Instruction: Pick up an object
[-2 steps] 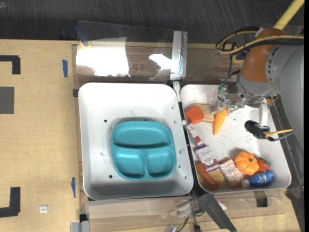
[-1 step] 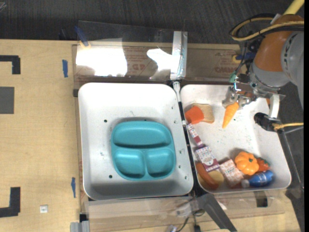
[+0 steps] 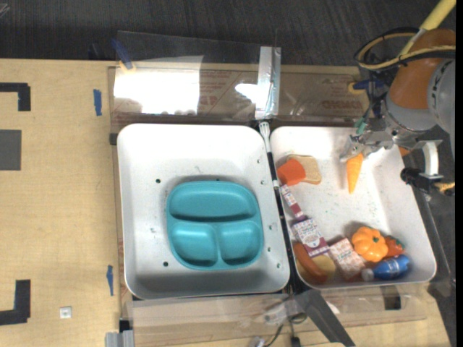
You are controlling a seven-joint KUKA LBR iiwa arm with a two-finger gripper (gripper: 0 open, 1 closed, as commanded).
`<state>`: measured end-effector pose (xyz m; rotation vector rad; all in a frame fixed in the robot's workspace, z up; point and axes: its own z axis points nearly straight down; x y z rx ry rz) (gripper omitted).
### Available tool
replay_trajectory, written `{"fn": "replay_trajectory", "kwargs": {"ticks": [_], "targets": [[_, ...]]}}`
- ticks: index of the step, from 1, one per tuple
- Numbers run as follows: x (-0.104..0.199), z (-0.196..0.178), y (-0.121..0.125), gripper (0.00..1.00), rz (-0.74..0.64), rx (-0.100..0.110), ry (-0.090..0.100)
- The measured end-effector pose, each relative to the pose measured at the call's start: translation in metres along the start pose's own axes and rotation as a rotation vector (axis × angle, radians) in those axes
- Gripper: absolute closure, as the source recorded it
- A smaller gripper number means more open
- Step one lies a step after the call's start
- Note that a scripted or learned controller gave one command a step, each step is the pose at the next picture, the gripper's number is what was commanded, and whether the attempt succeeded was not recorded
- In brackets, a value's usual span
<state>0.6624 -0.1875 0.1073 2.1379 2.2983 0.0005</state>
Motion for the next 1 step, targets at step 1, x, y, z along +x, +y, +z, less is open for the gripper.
{"fn": "replay_trajectory", "kwargs": {"ticks": [1], "targets": [[-0.0001, -0.0121, 0.0021, 1.00, -0.002, -0.006, -0.003]]}}
